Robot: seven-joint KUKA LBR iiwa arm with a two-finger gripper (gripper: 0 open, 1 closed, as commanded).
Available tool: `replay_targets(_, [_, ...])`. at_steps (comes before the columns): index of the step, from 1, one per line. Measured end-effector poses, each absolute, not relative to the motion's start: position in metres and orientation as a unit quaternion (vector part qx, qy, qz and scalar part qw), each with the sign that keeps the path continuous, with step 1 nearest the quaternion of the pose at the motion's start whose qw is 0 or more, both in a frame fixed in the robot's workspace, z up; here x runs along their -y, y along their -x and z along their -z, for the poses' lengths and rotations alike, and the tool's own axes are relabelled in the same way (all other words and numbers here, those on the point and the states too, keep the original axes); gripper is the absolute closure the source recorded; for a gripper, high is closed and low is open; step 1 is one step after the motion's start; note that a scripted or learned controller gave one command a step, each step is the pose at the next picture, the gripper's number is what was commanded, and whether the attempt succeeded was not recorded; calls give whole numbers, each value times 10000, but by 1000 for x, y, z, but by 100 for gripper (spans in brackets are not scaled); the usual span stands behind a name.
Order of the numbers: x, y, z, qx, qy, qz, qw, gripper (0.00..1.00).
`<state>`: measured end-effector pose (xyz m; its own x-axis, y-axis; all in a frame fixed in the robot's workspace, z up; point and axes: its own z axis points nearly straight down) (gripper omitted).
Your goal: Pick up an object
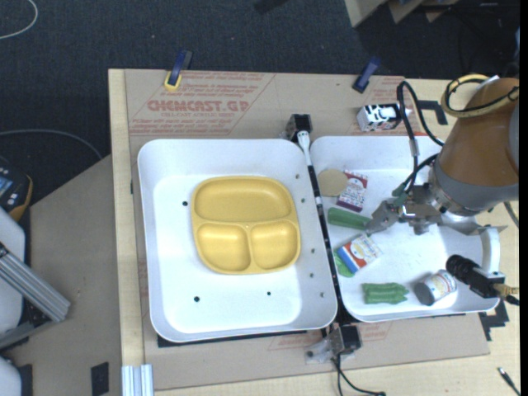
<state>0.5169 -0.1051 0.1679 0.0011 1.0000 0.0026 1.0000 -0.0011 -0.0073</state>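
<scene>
Sitting nearest in the right bin [462, 308] are a green block [384, 293] and a small can [436, 287], with a striped packet [357, 254] just behind them. Over in the left bin [165, 221], a yellow divided tray [246, 223] lies flat. The gripper [386, 214] hovers low above the right bin's middle, beside a green tube [347, 219]; whether its fingers are spread or closed, I can't tell. Farther back lie a red-and-white carton [353, 192] and a tan disc [331, 181].
</scene>
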Motion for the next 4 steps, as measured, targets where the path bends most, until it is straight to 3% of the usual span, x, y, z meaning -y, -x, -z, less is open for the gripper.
replay_targets(1, [109, -516, -124, 7067, 7075, -17, 34, 0])
replay_targets(2, [108, -520, -89, 7067, 7075, 50, -28, 0])
replay_targets(3, [109, -523, -102, 7064, 7077, 69, -73, 100])
replay_targets(4, [106, -525, -166, 7077, 7065, 17, -31, 100])
